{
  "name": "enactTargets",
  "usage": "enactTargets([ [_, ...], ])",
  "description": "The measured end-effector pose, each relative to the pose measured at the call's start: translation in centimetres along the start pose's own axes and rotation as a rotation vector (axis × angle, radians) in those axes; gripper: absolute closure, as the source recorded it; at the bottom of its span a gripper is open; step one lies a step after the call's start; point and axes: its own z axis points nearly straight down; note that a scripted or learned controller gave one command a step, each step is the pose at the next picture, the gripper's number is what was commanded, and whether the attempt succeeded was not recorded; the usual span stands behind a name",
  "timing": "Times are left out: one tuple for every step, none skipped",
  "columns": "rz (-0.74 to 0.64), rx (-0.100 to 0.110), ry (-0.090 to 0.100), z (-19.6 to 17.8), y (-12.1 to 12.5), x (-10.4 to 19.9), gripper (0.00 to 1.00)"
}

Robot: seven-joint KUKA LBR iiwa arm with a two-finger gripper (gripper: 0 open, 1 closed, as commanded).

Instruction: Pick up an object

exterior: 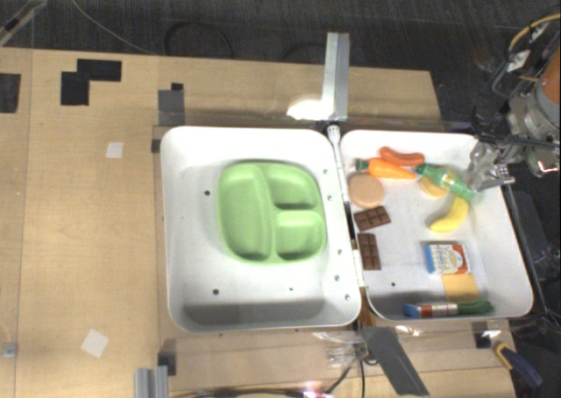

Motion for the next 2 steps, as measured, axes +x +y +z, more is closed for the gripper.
enactTargets([
  [-0.293,-0.003,0.005,9.1,-0.9,0.4,1.00],
  [-0.205,0.001,-0.006,1.3,5.9,-3.1,1.00],
])
